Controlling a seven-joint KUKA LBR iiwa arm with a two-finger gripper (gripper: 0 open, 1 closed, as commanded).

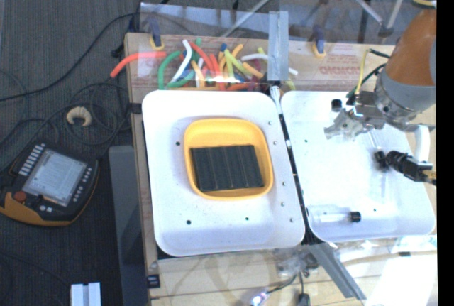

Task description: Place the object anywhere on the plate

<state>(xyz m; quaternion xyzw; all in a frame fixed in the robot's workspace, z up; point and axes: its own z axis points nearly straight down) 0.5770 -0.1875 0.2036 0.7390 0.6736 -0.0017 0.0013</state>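
Already on plate [227, 133]: dark slab [225, 168].

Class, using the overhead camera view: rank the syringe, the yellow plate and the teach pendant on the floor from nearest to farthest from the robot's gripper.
Measured from the gripper:
1. Syringe, right bin, front edge.
2. Yellow plate, left bin, holding a dark ridged block.
3. Teach pendant, floor, far left.

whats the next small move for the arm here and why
Probably bring the hand down toward the syringe lying near the front edge of the right bin. The hand hangs over that bin's back part, apart from the syringe, while the yellow plate in the left bin carries a dark ridged slab.
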